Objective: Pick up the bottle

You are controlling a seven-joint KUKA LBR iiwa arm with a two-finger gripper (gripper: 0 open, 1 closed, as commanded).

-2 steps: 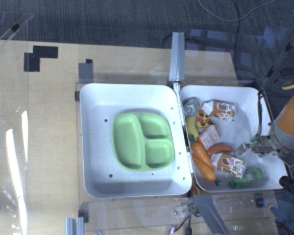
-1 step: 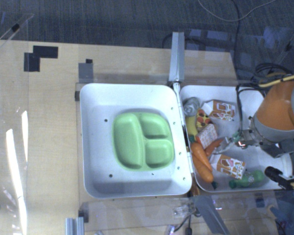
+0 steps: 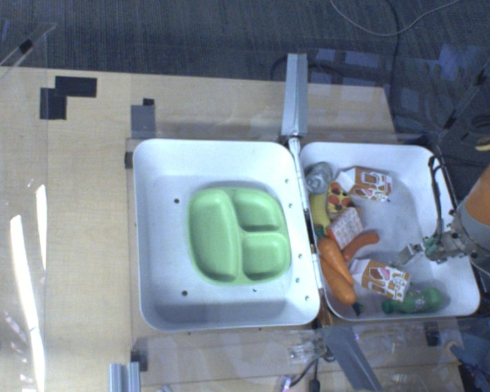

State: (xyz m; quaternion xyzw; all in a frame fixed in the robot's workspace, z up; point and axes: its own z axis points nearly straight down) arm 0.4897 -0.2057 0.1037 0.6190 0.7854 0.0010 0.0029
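In the camera view, your grey arm with its orange band is cut off at the right edge, reaching over the right white bin. The two-finger gripper is small and blurred; I cannot tell its state. The green plastic bottle lies on its side at the bin's near edge, beside a printed carton whose lettering is unreadable.
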